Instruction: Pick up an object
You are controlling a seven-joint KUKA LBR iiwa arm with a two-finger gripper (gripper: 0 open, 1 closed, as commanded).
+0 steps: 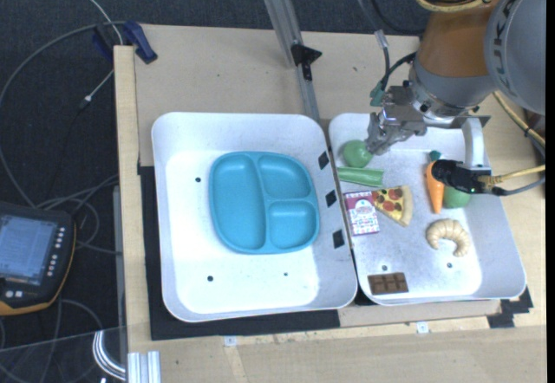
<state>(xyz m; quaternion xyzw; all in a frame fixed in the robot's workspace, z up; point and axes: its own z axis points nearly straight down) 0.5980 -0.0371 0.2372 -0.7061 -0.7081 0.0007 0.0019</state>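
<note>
Pincer [378, 144] sits beside green toy [355, 152]; its opening can't be judged

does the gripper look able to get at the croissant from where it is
Probably yes. The croissant lies apart from the other items in the right bin, nothing on top of it. The gripper hangs at the bin's far-left end, near the green toy, so it must cross over.
</note>
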